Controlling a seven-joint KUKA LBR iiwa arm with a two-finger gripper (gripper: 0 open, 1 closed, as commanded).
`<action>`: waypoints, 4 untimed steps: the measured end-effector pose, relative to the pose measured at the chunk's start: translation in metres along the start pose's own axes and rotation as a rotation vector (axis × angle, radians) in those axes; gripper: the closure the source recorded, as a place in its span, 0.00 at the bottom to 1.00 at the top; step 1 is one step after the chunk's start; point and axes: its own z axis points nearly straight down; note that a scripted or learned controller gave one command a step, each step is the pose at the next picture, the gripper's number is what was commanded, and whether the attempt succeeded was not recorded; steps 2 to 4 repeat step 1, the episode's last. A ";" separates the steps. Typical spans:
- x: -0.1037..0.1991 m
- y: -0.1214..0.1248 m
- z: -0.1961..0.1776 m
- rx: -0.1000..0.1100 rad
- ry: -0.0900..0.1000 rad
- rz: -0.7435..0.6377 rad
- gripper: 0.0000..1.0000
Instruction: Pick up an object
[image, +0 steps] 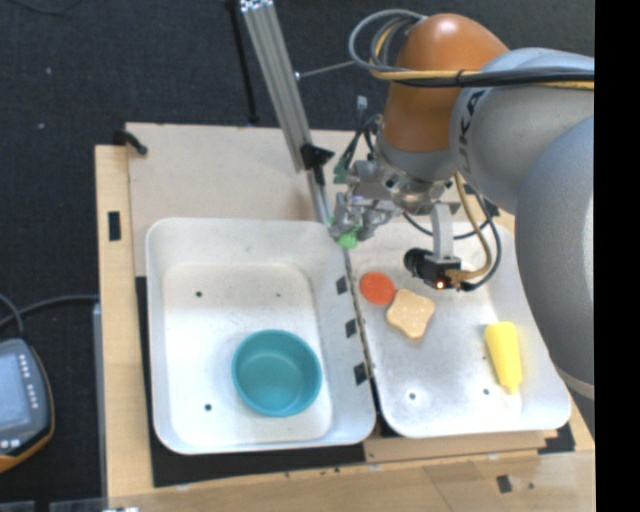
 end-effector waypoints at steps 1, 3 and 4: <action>0.047 0.014 0.006 -0.002 -0.001 0.004 1.00; 0.047 0.014 0.006 -0.002 -0.001 0.004 1.00; 0.047 0.014 0.006 -0.002 -0.001 0.004 1.00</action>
